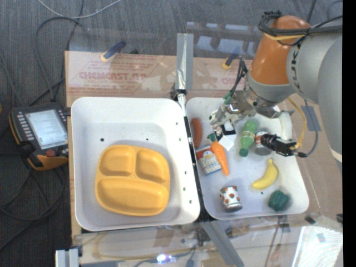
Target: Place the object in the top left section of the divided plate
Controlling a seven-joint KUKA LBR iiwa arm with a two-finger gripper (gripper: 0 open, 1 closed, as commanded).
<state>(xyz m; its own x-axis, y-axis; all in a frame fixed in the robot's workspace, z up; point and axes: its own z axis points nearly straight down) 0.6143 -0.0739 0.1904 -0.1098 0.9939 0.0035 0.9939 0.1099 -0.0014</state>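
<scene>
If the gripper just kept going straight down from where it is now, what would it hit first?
Probably the carrot or the small carton beside it: the gripper hangs over the right bin, just above them in the view. Depth is unclear from this slanted view, so it could meet bare bin floor instead.

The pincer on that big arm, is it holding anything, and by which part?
That cannot be told: the pincer sits low over the right bin, above the carrot, its tips too cluttered to read.
</scene>
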